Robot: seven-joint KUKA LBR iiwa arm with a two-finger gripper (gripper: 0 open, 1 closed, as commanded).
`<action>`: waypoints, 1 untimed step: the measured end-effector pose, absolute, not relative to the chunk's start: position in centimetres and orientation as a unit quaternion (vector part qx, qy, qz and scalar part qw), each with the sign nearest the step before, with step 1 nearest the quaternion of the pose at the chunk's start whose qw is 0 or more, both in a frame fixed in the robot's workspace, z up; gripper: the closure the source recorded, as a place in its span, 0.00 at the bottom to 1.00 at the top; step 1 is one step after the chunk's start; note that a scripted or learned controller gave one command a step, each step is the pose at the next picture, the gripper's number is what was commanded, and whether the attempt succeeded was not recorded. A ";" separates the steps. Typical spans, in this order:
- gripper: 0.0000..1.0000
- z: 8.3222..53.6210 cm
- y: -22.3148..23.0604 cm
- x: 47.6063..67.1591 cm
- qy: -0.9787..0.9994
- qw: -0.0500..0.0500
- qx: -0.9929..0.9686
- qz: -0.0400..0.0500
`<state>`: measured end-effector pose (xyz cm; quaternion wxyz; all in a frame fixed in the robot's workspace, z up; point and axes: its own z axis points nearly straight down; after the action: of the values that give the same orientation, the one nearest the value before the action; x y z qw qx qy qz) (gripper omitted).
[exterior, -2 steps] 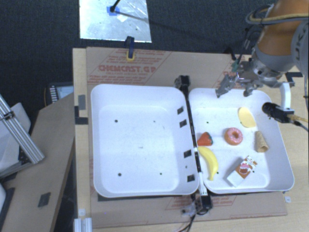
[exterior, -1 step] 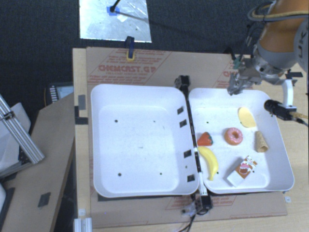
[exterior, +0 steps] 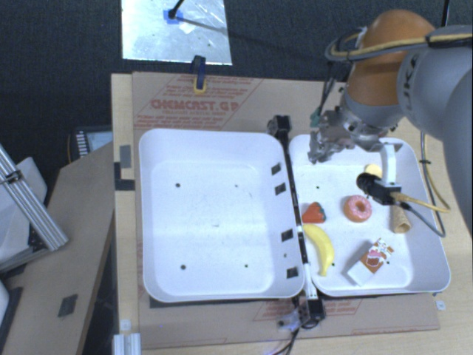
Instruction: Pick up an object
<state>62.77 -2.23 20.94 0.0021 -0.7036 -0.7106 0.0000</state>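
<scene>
The gripper (exterior: pixel 319 152) hangs over the upper left corner of the right bin (exterior: pixel 425 276), its jaw state impossible to tell, while the strawberry (exterior: pixel 314 213), banana (exterior: pixel 320 247) and doughnut (exterior: pixel 358 208) lie unlifted at centre right, so the pick remains undone.
</scene>
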 end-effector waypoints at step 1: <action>1.00 18.3 5.7 61.0 -0.711 0.001 -0.703 -0.001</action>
<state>61.01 5.66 18.31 0.0013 -0.7030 -0.7112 -0.0006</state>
